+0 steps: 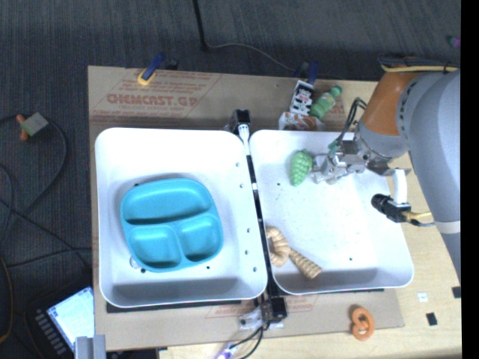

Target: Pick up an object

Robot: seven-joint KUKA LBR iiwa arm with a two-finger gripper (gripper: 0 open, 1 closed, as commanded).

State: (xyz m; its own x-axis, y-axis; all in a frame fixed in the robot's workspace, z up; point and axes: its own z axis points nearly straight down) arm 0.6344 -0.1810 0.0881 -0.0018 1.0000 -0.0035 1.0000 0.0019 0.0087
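The gripper (323, 172) sits low in the right bin (374, 271), just beside a bumpy green toy (301, 167) near the back wall. Can't tell the finger state (too small and blurry). A tan rope toy (288, 254) lies front-left, partly over the rim.

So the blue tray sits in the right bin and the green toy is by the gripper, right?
Not quite. The camera view shows the blue tray in the left bin, not the right one. The green toy does lie by the gripper, in the right bin.
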